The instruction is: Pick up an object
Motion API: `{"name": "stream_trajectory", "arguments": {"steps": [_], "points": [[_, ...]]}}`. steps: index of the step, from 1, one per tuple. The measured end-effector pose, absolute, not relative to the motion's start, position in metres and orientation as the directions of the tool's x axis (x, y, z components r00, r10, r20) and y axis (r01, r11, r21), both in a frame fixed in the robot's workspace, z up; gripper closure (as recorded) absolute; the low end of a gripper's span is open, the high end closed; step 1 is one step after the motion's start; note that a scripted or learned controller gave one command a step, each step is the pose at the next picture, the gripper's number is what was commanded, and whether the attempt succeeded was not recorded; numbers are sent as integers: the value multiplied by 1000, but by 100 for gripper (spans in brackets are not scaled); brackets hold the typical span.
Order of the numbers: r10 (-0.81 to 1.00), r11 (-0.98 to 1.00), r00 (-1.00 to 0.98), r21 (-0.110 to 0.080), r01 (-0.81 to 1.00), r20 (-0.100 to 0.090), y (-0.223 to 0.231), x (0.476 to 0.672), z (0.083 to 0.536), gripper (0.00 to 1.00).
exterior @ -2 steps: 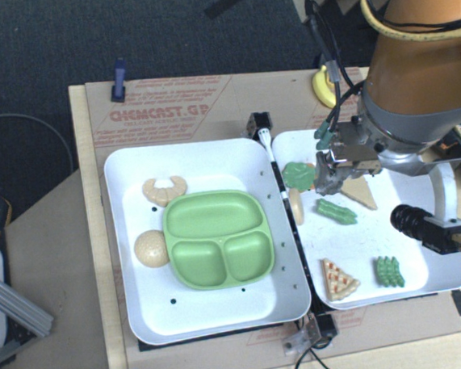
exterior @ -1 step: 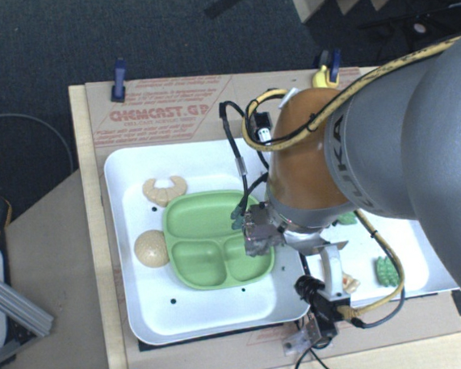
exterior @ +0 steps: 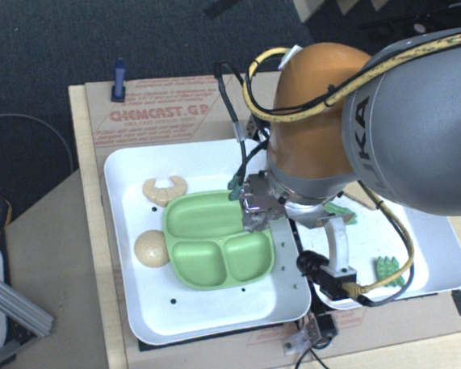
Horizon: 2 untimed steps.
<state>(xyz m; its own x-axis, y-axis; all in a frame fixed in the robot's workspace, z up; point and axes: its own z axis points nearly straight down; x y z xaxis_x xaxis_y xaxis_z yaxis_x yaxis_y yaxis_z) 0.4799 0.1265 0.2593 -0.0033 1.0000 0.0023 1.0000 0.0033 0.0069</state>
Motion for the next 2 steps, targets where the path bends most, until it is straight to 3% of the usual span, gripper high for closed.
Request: {"name": "stream_trajectory", "arguments": {"steps": [1, 2], "points": [[1000, 8, -8, 9, 1000, 5, 187, 486, 329, 100], [1000, -7, 7, -11, 1000, -5, 129, 478, 239, 100]]}}
